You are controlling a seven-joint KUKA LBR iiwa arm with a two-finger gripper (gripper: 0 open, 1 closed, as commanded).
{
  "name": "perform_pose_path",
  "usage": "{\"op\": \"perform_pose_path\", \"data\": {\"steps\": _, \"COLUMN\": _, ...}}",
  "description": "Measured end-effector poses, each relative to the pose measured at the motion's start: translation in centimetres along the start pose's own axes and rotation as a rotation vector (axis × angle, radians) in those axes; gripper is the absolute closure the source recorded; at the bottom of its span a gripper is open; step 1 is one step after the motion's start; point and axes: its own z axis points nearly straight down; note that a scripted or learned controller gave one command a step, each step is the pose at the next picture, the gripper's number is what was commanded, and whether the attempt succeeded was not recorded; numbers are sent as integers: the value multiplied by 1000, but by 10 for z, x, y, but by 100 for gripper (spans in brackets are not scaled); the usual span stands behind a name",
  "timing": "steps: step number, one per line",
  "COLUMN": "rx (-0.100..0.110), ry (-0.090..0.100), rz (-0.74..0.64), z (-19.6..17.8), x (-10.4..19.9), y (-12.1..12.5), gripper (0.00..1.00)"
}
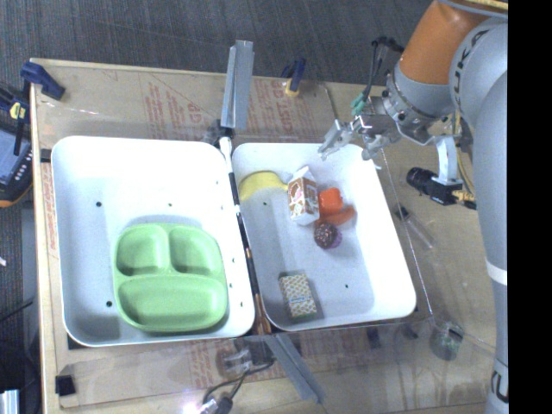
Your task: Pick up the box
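Two bins on the worktop (129, 110); arm in from the right.

End effector (349, 136): poised over the far rim of the right bin (392, 291), fingers apart, holding nothing.

Box (302, 198): small printed carton, inside the right bin, just below and slightly left of the end effector, standing tilted. Touching or nearly touching an orange item (335, 205) on its right; a yellow item (260, 184) just on its left.

Other contents, right bin: dark round item (327, 235) below the orange one; flat patterned packet (298, 295) well below the end effector, near the front wall.

Left bin (78, 171): green tray (170, 278), far left of the end effector.

Handling note, as judgement: approach stage, grasp not begun. Descend squarely over the box, fingers spanning its narrow faces, one finger going into the gap on the yellow side, to avoid catching the orange item. Tilt may let it slip; close low on the body.
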Motion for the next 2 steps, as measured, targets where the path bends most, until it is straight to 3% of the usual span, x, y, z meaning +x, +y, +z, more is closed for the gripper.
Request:
{"op": "perform_pose_path", "data": {"steps": 1, "rx": 0, "ry": 0, "rz": -265, "z": 72, "x": -16, "y": -31, "gripper": 0}}
{"op": "perform_pose_path", "data": {"steps": 2, "rx": 0, "ry": 0, "rz": -513, "z": 99, "x": 20, "y": -111, "gripper": 0}}
